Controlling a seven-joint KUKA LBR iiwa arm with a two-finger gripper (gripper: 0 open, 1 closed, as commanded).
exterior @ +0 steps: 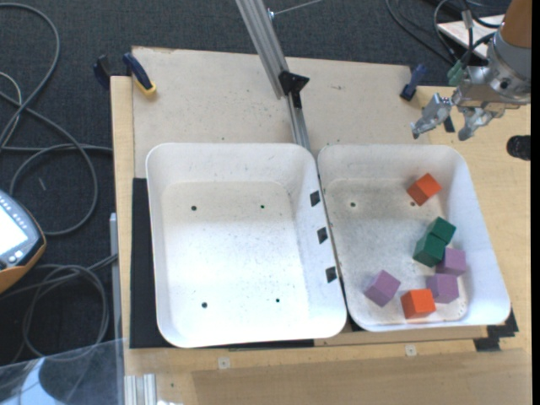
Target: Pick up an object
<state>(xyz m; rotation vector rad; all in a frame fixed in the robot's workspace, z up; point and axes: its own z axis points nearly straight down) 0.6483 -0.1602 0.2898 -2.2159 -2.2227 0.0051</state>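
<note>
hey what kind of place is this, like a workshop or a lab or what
Probably a robotics lab set up for grasping trials. A wooden bench bears two white bins, one holding coloured blocks. A robot gripper hangs above the bench beyond the bins, and cables trail across the dark floor.

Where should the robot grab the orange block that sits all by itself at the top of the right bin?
Probably from straight above, fingers closing on two opposite flat sides of the lone orange block. It sits apart from the other blocks, leaving room all around. The gripper looks open.
</note>
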